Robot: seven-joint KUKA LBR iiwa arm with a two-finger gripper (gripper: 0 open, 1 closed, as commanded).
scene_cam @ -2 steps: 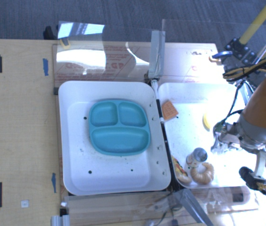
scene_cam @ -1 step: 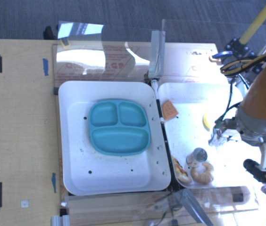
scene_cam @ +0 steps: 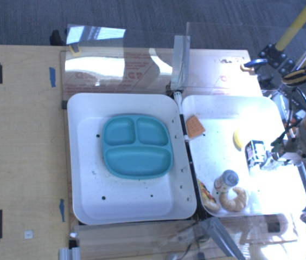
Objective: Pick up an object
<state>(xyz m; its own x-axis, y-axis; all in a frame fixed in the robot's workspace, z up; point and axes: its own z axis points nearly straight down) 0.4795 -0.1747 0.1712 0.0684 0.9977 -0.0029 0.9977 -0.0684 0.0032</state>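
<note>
Gripper [scene_cam: 256, 155] hovers in the right white bin [scene_cam: 218, 112], finger spread impossible to tell; the small yellow rounded object [scene_cam: 238, 139] sits just beside it, up-left.

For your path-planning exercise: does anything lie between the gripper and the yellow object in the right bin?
Nothing visible does. The gripper sits just below and right of the yellow object, with bare white bin floor between them. The croissant lies lower, out of the way.
</note>
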